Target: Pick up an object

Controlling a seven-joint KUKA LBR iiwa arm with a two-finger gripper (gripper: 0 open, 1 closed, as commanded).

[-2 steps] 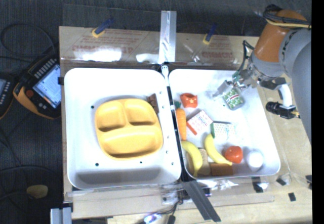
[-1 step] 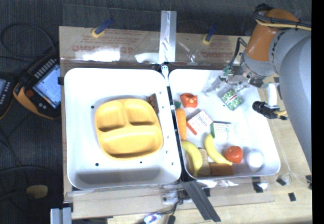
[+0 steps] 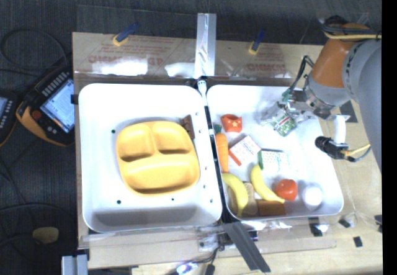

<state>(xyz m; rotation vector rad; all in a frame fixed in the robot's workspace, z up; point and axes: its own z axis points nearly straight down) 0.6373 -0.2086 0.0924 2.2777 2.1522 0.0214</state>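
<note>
I hang over the far right corner of the right bin [image 3: 335, 188], my gripper [image 3: 286, 113] low above its white floor; whether my jaws are parted or closed I cannot tell. Nothing to pick lies right under me. The objects sit to my left and nearer: a red tomato [image 3: 231, 123] by the divider, a carrot [image 3: 221, 152] along the bin's left wall, a small red-and-white box [image 3: 244, 149] beside it, two bananas [image 3: 265, 184] at the near side, a second tomato [image 3: 286, 189] and a white ball [image 3: 312, 195]. In the left bin [image 3: 99, 106] lies a yellow sectioned plate [image 3: 157, 156].
</note>
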